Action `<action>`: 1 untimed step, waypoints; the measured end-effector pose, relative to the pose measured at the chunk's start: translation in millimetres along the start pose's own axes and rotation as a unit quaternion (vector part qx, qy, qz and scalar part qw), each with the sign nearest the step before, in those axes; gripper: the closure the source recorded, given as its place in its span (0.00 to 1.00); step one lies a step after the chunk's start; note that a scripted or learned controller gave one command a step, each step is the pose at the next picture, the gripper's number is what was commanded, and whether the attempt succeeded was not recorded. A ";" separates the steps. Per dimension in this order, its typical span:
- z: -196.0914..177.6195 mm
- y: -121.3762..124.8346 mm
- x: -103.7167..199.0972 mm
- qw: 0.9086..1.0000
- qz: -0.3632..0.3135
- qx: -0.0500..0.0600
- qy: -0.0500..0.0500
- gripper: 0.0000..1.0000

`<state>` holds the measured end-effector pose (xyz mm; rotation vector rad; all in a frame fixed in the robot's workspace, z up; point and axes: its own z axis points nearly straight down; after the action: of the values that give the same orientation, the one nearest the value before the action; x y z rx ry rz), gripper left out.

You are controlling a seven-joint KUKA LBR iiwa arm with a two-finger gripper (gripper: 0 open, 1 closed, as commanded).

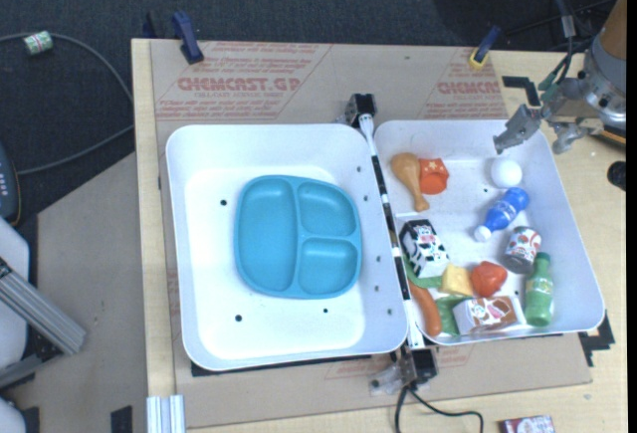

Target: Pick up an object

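The right bin (457, 134) holds several small toys. Among them are a white ball (507, 171), a blue bottle (503, 212), a tan drumstick (407, 173) touching an orange block (434, 176), a cow-patterned carton (425, 248), a small can (522, 249), a green bottle (538, 294), a red tomato (488, 278), a yellow wedge (456, 280) and a carrot (427, 311). My gripper (540, 133) hangs over the bin's back right corner, just above and right of the white ball. It is open, with nothing between its fingers.
The left bin (191, 184) carries a blue divided plate (297, 236). A black hinge strip (383, 212) runs between the two bins. Blue clamps (186, 36) grip the board's back edge. A small printed box (490, 315) lies by the right bin's front wall.
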<state>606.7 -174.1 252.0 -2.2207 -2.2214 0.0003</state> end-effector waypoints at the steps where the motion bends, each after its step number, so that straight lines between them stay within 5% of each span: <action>1: 117.3 59.5 60.3 1.000 0.000 0.001 0.000 0.00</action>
<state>666.0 -113.7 134.7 -2.2185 -2.2212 0.0016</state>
